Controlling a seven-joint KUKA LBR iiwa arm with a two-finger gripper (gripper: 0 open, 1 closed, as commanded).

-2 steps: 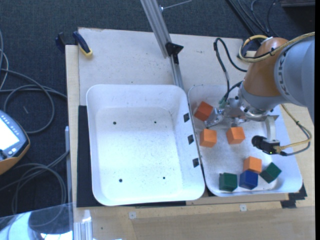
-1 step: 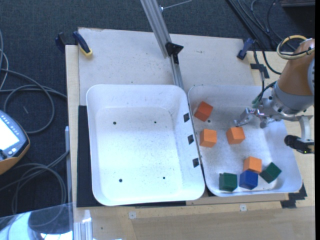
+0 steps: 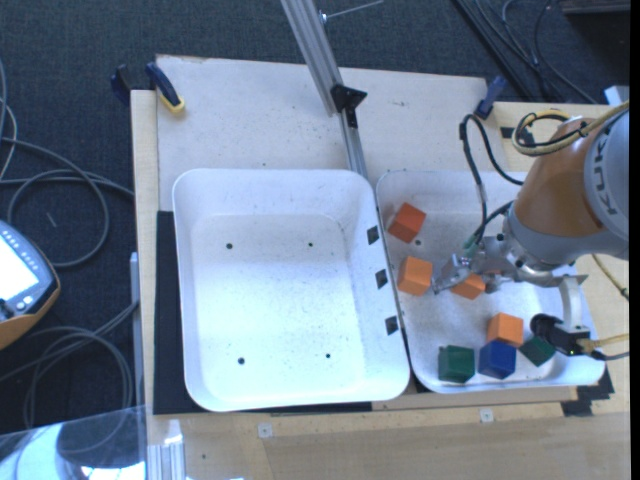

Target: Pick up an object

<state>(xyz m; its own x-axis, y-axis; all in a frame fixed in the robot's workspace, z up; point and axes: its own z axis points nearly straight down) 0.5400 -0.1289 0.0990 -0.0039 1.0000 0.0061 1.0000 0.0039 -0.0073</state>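
Currently you see the gripper (image 3: 458,273) low in the right bin (image 3: 440,376); grip state: cannot tell. An orange block (image 3: 467,287) lies at its tip, another orange cube (image 3: 415,275) just beyond. Nothing lifted; the pick remains.

A single fixed camera looks down at a slant from above the desk (image 3: 250,118). It stands far enough to take in both white bins (image 3: 200,268) and surrounding floor.

Place: a robotics lab, as I see it
Table (image 3: 250,118): my bare wooden board, clamped at its corners
Bins (image 3: 270,198): two white ones
Floor (image 3: 70,58): dark carpet with loose cables (image 3: 60,198)
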